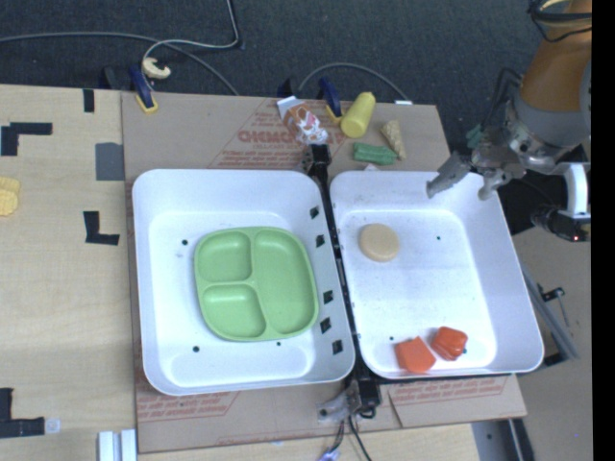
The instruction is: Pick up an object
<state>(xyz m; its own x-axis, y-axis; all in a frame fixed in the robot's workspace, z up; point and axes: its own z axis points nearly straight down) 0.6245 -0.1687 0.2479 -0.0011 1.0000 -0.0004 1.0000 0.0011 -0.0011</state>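
Observation:
In the right bin [480, 257] lie a round tan piece [380, 243] near the middle and two orange-red pieces [416, 355] [450, 342] by the front wall. The left bin [163, 257] holds a green divided plate [257, 283]. My gripper [463, 184] hangs over the right bin's far right corner, open, its two grey fingers spread apart with nothing between them. It is well away from every object.
Behind the bins on the cardboard lie a yellow bottle-shaped toy [358, 114], a green piece [373, 154], a tan cone [393, 138] and a small wrapped item [306, 121]. Cables run across the dark floor at the back. A clip row divides the bins.

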